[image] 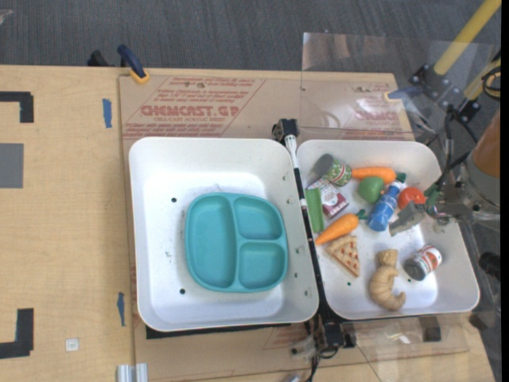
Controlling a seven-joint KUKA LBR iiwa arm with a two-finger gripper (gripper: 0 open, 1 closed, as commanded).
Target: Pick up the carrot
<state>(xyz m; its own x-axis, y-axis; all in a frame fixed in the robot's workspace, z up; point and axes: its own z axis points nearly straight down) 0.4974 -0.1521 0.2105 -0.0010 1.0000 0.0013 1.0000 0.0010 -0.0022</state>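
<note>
Nearest the viewer, the right bin (457, 289) holds a croissant (386, 279) and a small can (424, 263) lying on its side along the front edge. Just behind them sits a pizza slice (346, 255). Touching the slice's upper corner lies a carrot (337, 228), tilted, leafy end toward the middle of the bin. A green strip (315, 209) stands along the bin's left wall, beside a red packet (333, 203); its print is too small to read. A blue bottle (384, 209) lies near the middle, with a green pepper (370, 188) behind it. Farther back rests a second carrot (374, 173), level, next to a round multicoloured piece (339, 173) and a grey item (321, 166).

The gripper (413, 213) hangs over the right side of this bin, by a red piece (410, 196), well apart from both carrots. Whether its fingers are apart or together cannot be told.

The left bin (159, 213) holds a teal divided plate (236, 242) with three compartments.

Beyond the bins, a cardboard sheet (199, 102) bears red lettering reading roughly "CHEMCAST", and smaller lines that cannot be made out.
</note>
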